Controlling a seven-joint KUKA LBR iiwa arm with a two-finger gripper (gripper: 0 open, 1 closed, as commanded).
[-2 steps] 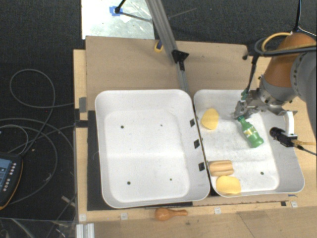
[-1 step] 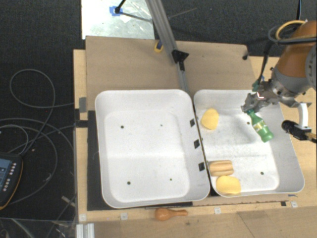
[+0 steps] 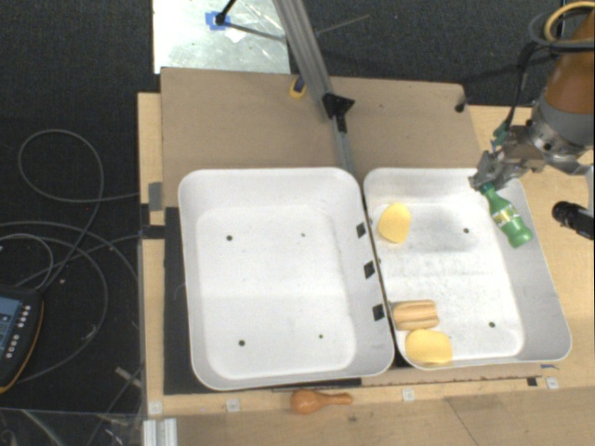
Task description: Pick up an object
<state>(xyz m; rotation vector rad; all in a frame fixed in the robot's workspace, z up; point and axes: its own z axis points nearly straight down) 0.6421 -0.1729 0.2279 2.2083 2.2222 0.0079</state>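
My gripper [image 3: 490,178] hangs over the far right rim of the right bin [image 3: 539,291]. It is shut on the top of a green bottle [image 3: 511,223], which slants down and to the right from the fingers. In the right bin lie a yellow wedge [image 3: 394,222] near the far left corner, a tan hot dog bun [image 3: 415,314] by the near left wall, and a yellow round piece [image 3: 429,347] just in front of the bun.
The left bin [image 3: 200,249] sits beside the right one, joined by black clips [image 3: 369,268]. An orange-brown pear-shaped object [image 3: 316,400] lies on the bench in front of the bins. A metal pole [image 3: 311,54] slants across the back.
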